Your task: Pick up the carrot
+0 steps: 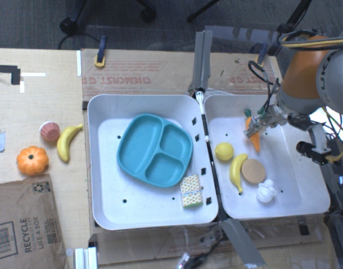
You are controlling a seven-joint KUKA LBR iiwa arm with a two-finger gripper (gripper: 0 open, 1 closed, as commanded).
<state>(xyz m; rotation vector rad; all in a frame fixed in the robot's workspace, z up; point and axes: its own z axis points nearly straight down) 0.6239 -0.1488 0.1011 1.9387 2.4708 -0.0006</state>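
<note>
Orange carrot (254, 139) sits in the right bin (306, 203), near its upper left, tilted, with the gripper (258, 125) directly over its upper end. Fingers appear clamped on the carrot. Lemon (224, 151), banana (237, 172), a round tan disc (253, 171) and a white object (265, 192) lie below it.

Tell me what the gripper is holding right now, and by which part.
The gripper sits right at the carrot in the right bin, near the carrot's upper end, but the view is too small to tell whether it is actually gripped.
</note>
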